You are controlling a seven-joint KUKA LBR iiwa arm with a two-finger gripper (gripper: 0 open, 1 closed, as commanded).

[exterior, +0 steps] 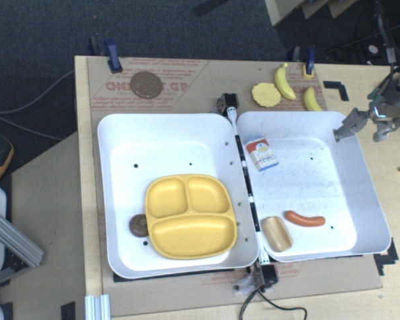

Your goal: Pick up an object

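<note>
Camera view: your tool (pixel 360 122) sits at the right bin's (pixel 360 199) far right rim, nothing between its fingers; open or closed, cannot tell. Candidates in that bin: small carton (pixel 261 155) near the divider, sausage (pixel 305 219) and bread roll (pixel 277 233) toward the near edge. Yellow divided plate (pixel 189 215) lies in the left bin. Judgement: take the sausage, it lies apart from the walls; descend centred, fingers across its short axis.
</note>
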